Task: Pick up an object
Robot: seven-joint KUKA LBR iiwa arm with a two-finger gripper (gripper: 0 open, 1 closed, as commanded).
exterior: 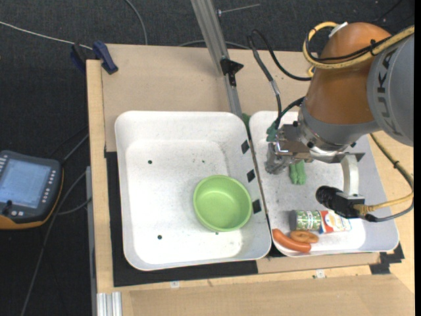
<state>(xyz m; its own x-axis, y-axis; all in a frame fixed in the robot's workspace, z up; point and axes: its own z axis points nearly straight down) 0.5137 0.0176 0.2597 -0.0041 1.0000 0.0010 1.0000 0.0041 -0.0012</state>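
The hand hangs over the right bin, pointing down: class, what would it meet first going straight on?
Probably the green object lying just under the hand on the right bin; if it misses, then the bin floor. Depth is hard to judge from this slant.

Arm over the right bin, green bowl in the left.
The gripper (281, 155) hangs low in the right bin (378, 239) beside a green object (298, 173); a can (308, 220) and an orange sausage-shaped piece (291, 241) lie near its front edge. The green bowl (222, 203) sits in the left bin (138, 127).
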